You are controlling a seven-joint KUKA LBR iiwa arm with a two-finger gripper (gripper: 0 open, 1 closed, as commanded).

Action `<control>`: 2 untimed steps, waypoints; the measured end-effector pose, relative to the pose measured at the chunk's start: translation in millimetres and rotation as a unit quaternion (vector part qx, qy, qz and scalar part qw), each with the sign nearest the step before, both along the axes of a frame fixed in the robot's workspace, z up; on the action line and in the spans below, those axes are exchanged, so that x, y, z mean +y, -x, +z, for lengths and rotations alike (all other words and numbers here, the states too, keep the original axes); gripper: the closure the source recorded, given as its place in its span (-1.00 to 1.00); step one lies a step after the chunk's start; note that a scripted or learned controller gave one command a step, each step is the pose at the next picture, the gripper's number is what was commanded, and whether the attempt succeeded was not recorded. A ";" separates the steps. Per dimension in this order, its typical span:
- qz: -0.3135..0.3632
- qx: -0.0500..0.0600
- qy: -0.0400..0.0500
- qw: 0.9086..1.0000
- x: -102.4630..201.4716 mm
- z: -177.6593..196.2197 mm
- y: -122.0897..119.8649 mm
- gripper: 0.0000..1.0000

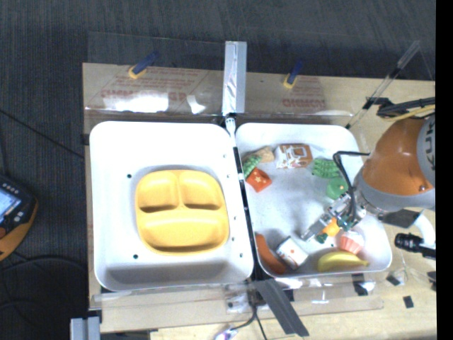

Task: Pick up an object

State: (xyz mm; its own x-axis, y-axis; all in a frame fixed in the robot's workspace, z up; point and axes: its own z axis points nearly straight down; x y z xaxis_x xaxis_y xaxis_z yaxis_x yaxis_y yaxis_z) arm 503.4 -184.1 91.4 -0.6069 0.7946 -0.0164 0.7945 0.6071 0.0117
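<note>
- The left bin [106,190] holds a yellow divided tray [182,210], which lies flat near the bin's middle with its three compartments facing up.
- The right bin [297,129] carries a scatter of small things along its far and near sides.
- The arm [400,165], grey with its orange band, reaches in over the right bin's right edge.
- The gripper [327,225] sits low over the right bin's near-right part, just beside the objects there; whether it is clenched or released cannot be told.
- A yellow banana [340,261] lies at the near edge, right of a white block [292,251].
- A pink-and-white cupcake toy [349,242] rests just behind the banana, close to the gripper.
- A brown piece [269,255] lies at the near-left corner.
- A green toy [329,170] sits at the far right, a white-and-brown box [293,155] left of it.
- A red block [258,180] lies near the dividing wall.
</note>
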 end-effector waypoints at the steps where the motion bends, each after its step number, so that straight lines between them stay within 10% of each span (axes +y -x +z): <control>1: 0.002 -0.001 0.000 1.000 1.2 10.3 -1.5 1.00; 2: -0.087 0.010 -0.003 0.996 75.0 75.9 -39.3 1.00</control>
State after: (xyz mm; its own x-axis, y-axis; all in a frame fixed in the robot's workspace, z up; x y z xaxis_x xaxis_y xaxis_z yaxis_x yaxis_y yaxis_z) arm 542.7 -109.2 167.3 -0.4602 0.8878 -0.0007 0.8878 0.4602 -0.0017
